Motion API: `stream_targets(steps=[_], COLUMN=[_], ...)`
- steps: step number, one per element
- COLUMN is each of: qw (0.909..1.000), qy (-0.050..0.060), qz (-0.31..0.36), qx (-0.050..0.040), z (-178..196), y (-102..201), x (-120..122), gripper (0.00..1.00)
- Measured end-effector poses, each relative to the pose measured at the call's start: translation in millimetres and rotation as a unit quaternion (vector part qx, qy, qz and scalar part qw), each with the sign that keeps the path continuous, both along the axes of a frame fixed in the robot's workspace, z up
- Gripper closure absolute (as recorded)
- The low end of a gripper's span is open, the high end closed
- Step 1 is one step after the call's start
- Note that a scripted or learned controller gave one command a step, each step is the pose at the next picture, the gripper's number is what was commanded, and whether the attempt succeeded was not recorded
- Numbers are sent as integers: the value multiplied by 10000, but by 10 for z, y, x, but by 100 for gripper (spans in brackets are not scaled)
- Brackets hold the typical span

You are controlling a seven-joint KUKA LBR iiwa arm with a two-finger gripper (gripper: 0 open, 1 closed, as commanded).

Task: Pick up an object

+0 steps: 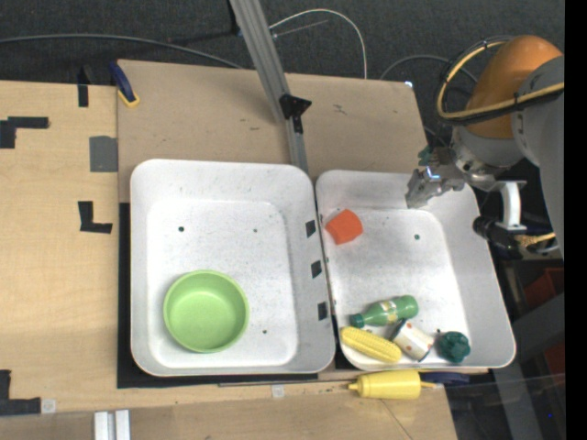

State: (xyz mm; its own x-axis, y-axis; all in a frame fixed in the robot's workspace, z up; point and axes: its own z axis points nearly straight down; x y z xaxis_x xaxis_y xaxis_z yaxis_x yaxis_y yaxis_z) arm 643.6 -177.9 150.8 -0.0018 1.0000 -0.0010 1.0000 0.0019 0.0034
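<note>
The left bin [147, 246] holds the largest loose thing, a light green bowl [205, 311], round and open side up, sitting in the near left corner. The right bin [477, 273] carries the smaller pieces. A green bottle [385, 313] lies on its side near the near edge, its cap end pointing right. Just in front of it lies a yellow corn cob [371, 345], angled along the near rim and touching a small white cylinder [414, 339] at its right end. An orange block [345, 226] sits alone toward the far left corner of this bin, well apart from the cluster. A small dark green lump [452, 345] rests in the near right corner, beside the white cylinder.

Both bins are shallow, white and lightly speckled, side by side on a tan bench [55, 264] marked with black tape. A yellow bottle [390, 385] lies on the bench just outside the near rim of the right bin. A grey pole [261, 49] slants across the far side, and dark carpet with cables lies beyond.

The gripper [427, 187] hangs over the far right corner of the right bin, above its rim, touching none of the objects. Whether it is released or clenched cannot be told from here.
</note>
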Motion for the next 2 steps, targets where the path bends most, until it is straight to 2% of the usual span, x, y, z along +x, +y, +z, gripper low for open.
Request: stream_targets(steps=[2], qw=[10000], qy=[1], qz=[-2], qx=[-1], z=[806], y=[-47], x=[54], gripper=[100])
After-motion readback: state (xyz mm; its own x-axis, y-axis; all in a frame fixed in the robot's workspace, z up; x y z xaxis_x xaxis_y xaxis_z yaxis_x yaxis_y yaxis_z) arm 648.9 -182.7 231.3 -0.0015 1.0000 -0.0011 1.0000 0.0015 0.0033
